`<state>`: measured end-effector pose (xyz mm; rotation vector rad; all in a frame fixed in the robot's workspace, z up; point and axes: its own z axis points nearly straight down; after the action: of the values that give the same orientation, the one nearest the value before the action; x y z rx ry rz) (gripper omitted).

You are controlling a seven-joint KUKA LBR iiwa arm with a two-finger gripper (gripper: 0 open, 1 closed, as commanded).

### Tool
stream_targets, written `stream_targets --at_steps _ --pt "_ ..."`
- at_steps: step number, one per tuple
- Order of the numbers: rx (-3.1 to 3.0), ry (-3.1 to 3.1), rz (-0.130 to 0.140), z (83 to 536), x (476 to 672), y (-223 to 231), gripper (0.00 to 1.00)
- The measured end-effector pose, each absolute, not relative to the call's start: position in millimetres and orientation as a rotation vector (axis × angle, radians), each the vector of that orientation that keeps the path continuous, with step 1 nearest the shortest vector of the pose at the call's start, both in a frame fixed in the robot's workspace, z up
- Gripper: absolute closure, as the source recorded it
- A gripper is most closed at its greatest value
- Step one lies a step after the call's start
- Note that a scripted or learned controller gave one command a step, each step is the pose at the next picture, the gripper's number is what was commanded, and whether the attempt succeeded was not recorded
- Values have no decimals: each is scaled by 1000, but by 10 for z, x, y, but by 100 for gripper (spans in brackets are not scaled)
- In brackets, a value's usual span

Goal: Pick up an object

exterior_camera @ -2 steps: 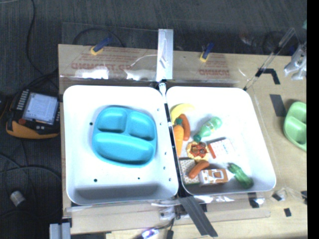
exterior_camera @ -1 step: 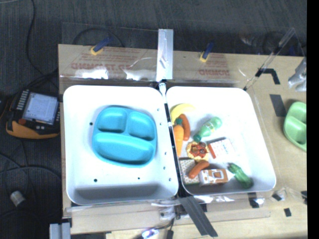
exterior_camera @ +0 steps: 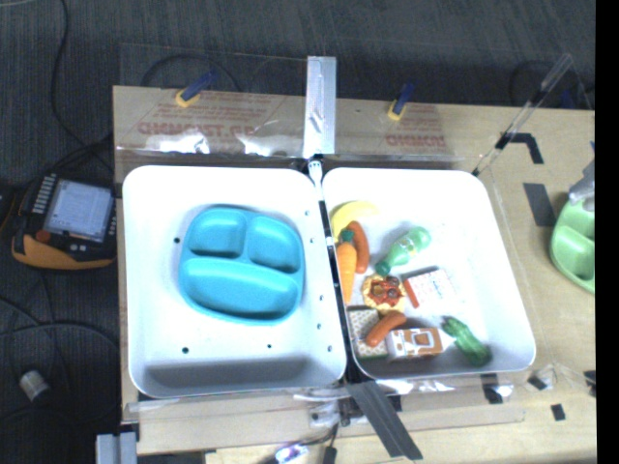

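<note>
Toys (exterior_camera: 401,293) crowd the right bin (exterior_camera: 503,259); end effector state cannot be told.

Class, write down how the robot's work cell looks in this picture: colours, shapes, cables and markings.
A left bin and a right bin, both shallow, white and round-cornered, sit on a tan bench. A silver bar sits beyond their seam. Blue-and-yellow clips pin clear sheeting. Black tape marks the bench; a thin cable crosses dark carpet.

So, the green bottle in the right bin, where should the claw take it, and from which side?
Probably at the wider body of the green bottle, coming straight down from above. It lies on its side, slanted, with bare floor on both long sides. Close across its width, not along it.
</note>
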<state>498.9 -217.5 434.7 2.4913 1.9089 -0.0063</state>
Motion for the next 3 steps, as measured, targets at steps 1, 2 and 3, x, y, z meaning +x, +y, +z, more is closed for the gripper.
stream_targets --at_steps 1,2,3 --pt "2390 2039 -3 3607 4845 -2013 100" --pt "2320 2117 1 4149 4857 -2129 100" --pt "2447 1970 -1 4336 4852 -2195 100"
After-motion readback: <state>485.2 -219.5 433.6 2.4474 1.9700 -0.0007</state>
